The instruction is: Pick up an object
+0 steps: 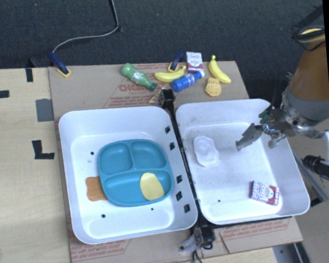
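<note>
gripper [260, 136] open above right bin's [282, 163] bare middle

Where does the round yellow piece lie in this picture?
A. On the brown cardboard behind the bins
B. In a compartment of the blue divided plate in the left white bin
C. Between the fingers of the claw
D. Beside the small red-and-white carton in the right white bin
B: the round yellow piece rests in the lower right compartment of the blue divided plate, which sits in the left white bin.
</note>
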